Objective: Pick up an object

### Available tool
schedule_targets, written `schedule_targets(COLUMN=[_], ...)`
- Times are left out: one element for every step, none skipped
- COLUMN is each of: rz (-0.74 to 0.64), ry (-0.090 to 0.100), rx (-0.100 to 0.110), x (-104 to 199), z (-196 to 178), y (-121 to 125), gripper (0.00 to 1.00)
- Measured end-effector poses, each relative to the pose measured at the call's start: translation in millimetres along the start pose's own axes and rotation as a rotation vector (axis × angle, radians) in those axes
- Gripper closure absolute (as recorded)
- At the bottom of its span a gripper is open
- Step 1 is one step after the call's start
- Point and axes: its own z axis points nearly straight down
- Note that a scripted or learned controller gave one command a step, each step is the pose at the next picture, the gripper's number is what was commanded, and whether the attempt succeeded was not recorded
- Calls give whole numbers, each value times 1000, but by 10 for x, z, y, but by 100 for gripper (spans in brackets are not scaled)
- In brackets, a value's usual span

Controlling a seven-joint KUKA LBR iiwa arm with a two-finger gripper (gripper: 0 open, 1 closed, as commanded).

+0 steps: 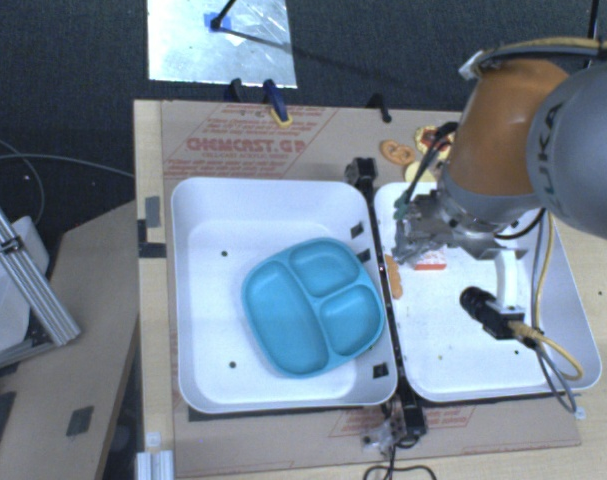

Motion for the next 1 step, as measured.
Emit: schedule_targets(rz=[-6], ry=[1], rx=[0], x=[40], z=[26], y=[21], gripper=[0])
